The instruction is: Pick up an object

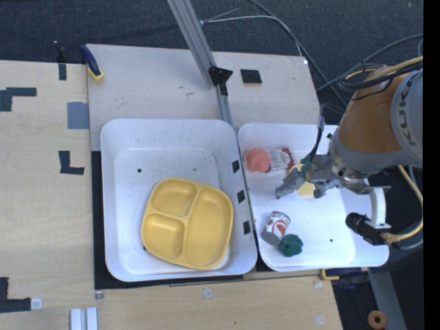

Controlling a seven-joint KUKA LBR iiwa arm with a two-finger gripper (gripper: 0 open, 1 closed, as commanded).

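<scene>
My gripper [304, 186] hangs over the middle of the right bin [344, 243], open, with its fingers spread left and right. A small yellow object [306, 188] shows between the fingers; whether they touch it I cannot tell. Just left of the gripper lie a red-orange ball [258, 160] and a crinkled red-and-white wrapper [280, 159]. Nearer the front of the bin sit a small red-and-white object [277, 223] and a dark green lump [291, 245].
The left bin [124, 143] holds a yellow divided plate [187, 222]. A grey pole [192, 29] slants down to the bins' shared wall. The arm's orange-banded body [368, 126] overhangs the right bin's far right side, with cables [402, 236] by the right rim.
</scene>
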